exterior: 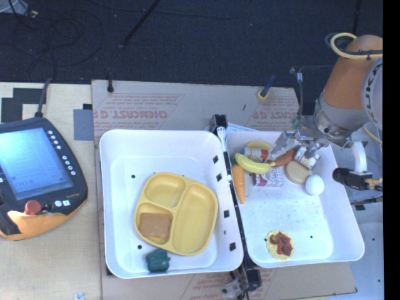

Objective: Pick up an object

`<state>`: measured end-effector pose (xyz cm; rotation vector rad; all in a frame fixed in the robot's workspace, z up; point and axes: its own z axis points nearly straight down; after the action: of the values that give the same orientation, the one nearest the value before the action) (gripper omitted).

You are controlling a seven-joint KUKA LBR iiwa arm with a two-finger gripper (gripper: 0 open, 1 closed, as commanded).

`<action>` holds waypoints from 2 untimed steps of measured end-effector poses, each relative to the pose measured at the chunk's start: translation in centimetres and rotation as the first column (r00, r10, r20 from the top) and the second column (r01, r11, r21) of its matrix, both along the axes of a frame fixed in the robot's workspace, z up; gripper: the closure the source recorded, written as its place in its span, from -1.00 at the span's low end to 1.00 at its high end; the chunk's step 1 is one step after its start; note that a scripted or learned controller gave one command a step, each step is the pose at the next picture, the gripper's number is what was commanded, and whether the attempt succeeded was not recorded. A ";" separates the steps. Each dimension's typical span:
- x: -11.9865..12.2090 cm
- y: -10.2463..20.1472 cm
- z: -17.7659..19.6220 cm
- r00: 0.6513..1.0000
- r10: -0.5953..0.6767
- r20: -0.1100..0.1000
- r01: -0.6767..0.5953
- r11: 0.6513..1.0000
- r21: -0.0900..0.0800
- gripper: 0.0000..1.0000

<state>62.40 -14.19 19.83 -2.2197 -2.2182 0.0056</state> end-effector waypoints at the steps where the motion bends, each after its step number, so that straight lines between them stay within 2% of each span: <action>1: -0.8 2.5 -10.4 1.000 0.000 -0.002 0.000 1.000 0.001 -1.00; 2: 1.5 4.3 -9.6 1.000 -0.005 -0.017 0.005 1.000 -0.015 -1.00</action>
<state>63.86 -9.89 10.20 -2.2240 -2.2118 0.0404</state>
